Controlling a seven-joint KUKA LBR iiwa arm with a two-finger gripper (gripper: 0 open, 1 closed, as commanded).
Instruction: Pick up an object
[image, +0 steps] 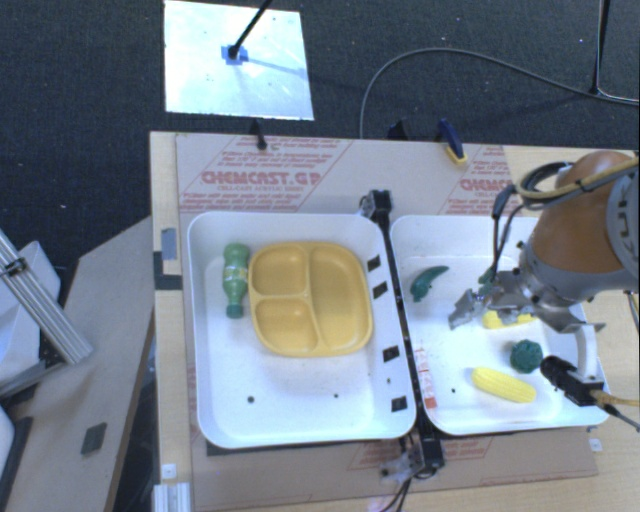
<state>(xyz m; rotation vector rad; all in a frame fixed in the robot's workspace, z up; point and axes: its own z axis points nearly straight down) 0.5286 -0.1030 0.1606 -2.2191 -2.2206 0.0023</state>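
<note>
Dark speckled carpet (80, 70) covers the floor across the top of the frame and down the upper left. On it, at upper centre, lies a pale square sheet (238, 62) with a small blue mark and a thin dark rod slanting off the top edge. A grey cable (450, 62) loops over the carpet at upper right. The table (120, 300) is light wood, filling the middle and lower frame; a clear board (300, 170) with red lettering lies on it. At the left edge, a silver aluminium rail (40, 310) runs at a slant. Light is even and soft.
</note>
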